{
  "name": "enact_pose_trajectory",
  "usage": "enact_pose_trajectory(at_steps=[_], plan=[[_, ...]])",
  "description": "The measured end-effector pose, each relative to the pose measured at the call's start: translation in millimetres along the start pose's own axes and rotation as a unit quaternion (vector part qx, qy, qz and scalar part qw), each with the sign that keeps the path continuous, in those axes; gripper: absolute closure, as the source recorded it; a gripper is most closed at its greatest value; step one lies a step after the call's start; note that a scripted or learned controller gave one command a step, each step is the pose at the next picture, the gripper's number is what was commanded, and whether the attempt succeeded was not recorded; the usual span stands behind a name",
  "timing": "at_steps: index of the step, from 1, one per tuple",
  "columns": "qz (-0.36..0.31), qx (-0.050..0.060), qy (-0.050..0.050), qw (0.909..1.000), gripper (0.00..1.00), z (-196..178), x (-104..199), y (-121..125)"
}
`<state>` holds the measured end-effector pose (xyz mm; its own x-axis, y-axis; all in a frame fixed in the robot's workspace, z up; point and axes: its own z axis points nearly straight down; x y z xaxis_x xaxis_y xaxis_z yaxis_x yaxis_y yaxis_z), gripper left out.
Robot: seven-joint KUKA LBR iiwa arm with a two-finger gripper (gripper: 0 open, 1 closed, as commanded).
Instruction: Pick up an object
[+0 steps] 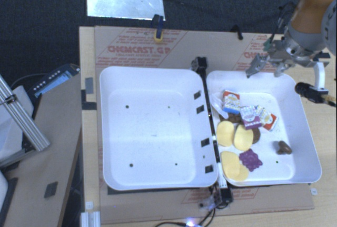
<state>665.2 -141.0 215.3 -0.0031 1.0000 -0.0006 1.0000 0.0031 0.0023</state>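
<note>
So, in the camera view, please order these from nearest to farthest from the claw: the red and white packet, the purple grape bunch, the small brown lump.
Measured from the claw above the right bin's far rim:
1. Red and white packet, far side of the pile.
2. Small brown lump, alone toward the bin's right.
3. Purple grape bunch, near side, beside the yellow pieces.

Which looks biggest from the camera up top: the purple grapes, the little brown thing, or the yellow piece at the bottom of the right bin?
1. Yellow piece, biggest.
2. Purple grapes, clearly smaller.
3. Brown thing, smallest.
All three lie close together in the right bin, so nearness to the camera hardly matters.
</note>
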Motion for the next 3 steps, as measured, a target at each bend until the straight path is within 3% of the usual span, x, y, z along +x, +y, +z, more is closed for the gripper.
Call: enact_pose_trajectory(at_steps=[1,2,3], plan=[[-0.002,0.005,0.002,1.0,0.0,52.9,49.7,-54.6],[0.002,0.005,0.001,1.0,0.0,93.9,45.7,-112.8],[0.003,-0.002,-0.001,1.0,0.0,129.3,0.7,-119.0]])
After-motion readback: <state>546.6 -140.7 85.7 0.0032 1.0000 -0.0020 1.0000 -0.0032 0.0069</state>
